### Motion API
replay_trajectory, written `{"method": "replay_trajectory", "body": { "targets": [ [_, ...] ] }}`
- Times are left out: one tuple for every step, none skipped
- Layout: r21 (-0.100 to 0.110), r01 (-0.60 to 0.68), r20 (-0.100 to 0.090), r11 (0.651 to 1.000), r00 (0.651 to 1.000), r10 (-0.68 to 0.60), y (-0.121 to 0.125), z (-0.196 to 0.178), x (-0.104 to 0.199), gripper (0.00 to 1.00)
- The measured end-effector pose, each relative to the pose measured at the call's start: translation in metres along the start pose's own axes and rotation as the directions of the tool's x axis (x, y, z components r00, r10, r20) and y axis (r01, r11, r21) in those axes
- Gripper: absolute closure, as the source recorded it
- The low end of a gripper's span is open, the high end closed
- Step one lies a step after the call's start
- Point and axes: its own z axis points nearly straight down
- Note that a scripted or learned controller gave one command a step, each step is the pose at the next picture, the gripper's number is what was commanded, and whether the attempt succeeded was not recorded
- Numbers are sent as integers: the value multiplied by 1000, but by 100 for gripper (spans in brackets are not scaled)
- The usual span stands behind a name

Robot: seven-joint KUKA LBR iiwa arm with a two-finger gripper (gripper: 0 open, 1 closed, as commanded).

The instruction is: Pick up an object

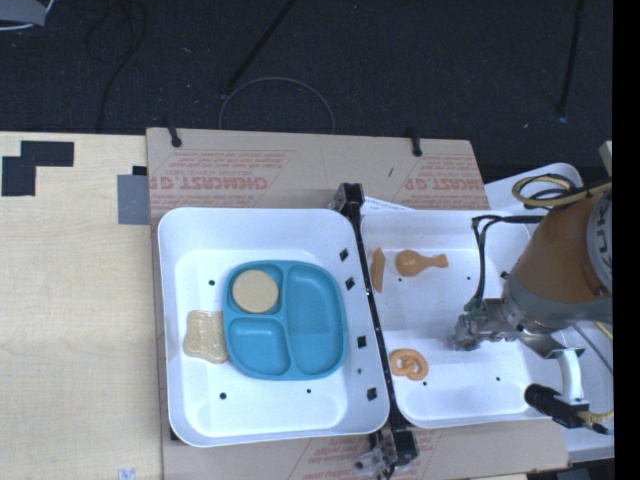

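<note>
My gripper (468, 334) hangs low over the right bin (440, 408), near its middle. A pretzel (408, 365) lies on the bin floor a little to the gripper's left and nearer the front. Farther back lie a tan drumstick-shaped piece (420, 262) and a thin brown strip (378, 269) close to the divider. Nothing shows between the fingers, and the wrist hides their tips.
The left bin (190, 238) holds a blue divided tray (310, 363) with a round cracker (254, 290) in its back-left compartment, and a pale waffle-like piece (205, 336) beside the tray. Cardboard lies under both bins. The arm covers the right bin's right side.
</note>
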Motion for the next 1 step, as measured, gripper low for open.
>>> {"method": "replay_trajectory", "body": {
  "targets": [
    [-2, 4, 1, 1000, 1000, -4, -6, -45, 3, 100]
  ]
}}
